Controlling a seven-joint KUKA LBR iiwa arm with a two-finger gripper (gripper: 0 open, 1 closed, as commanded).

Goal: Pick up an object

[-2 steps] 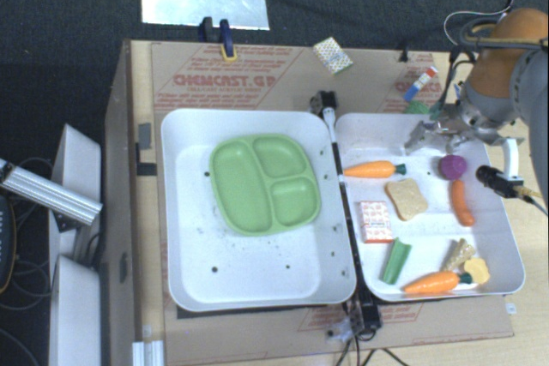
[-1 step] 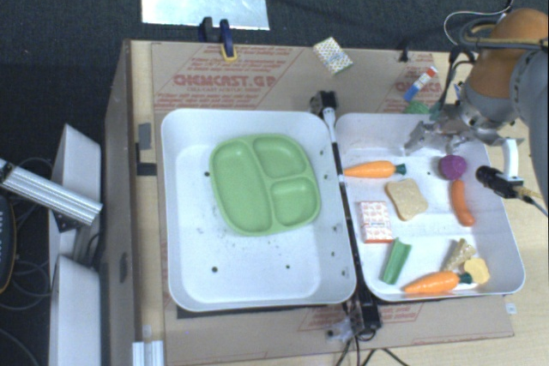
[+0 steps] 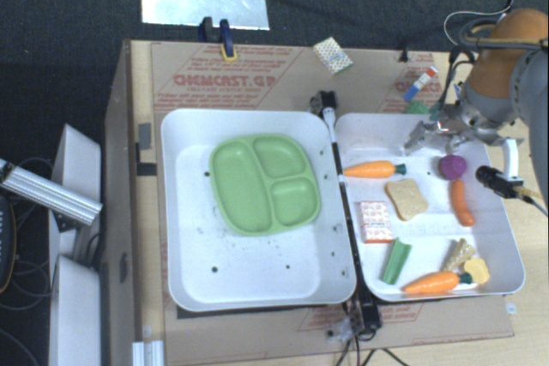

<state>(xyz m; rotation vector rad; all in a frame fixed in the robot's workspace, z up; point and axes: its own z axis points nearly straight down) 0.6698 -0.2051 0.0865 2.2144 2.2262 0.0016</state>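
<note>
Over the far end of the right bin [image 3: 433, 229] hangs the gripper [image 3: 442, 135], low above the white floor. Its metal parts are a blurred tangle from this angle, so whether it is parted or closed cannot be told, and nothing is seen held in it.

Nearest to it is a purple toy vegetable [image 3: 453, 165], lying just beneath and a little to the arm's side of the gripper, apart from it as far as the view shows. Toward the bin divider from the gripper lies a carrot [image 3: 373, 171], its tip pointing at the divider. A slice of toast [image 3: 407, 199] sits nearer the camera than the gripper, between that carrot and an orange sausage [image 3: 462, 203], which lies just past the purple vegetable. Further from the gripper, near the divider, is a red-and-white packet [image 3: 374, 220], then a green stick [image 3: 395, 261]. Well apart from the gripper, along the bin's near wall, rest a second carrot [image 3: 433, 282], a tan cracker [image 3: 459, 254] and a pale yellow piece [image 3: 474, 272], these three crowded together and touching.

Beyond the divider, the left bin [image 3: 193, 261] holds a green divided plate [image 3: 264, 184]. Behind the gripper, outside the bin, a small red, white and blue item [image 3: 420, 83] lies on the bench board [image 3: 257, 73].
</note>
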